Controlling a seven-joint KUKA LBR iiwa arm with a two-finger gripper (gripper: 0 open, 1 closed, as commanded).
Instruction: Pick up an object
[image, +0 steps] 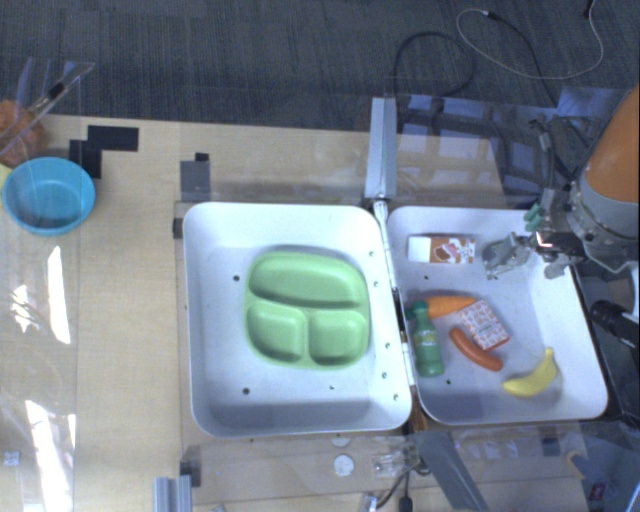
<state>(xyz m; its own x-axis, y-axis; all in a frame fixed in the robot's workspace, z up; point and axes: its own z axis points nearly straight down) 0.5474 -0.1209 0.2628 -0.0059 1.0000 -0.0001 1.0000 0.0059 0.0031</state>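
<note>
The right bin (590, 400) holds several small objects. A white and orange carton (443, 249) lies at its back. An orange carrot (450, 305), a green bottle (426, 340), a red patterned packet (483, 324), a red sausage (476, 350) and a yellow banana (531, 375) lie nearer the front. My gripper (528, 260) hangs over the back of this bin, just right of the carton and above the packet. It is open, and nothing sits between its fingers.
A green divided tray (305, 308) lies in the left bin (210, 400). A metal post (380, 150) stands behind the wall between the bins. A blue bowl (48, 195) sits on the bench at far left.
</note>
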